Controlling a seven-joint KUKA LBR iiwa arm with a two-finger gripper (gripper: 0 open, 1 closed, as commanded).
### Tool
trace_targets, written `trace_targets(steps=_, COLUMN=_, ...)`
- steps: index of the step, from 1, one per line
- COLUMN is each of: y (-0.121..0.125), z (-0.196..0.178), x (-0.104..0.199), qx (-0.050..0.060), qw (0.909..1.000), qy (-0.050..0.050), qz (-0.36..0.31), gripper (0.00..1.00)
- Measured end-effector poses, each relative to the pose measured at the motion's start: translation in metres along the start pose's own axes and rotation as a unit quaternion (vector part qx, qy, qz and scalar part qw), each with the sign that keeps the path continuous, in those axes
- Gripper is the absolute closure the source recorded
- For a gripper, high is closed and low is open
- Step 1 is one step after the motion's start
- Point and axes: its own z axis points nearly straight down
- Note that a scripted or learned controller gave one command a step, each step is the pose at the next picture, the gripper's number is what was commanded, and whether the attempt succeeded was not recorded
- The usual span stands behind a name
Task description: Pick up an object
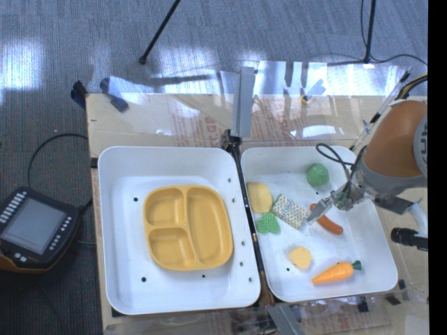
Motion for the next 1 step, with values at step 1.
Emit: trace_targets(steps=1, y=0.0001, z=-0.0099, x=-0.0009, qx=-0.001, qw=1.0, qy=0.0, qz=0.003, gripper=1.0)
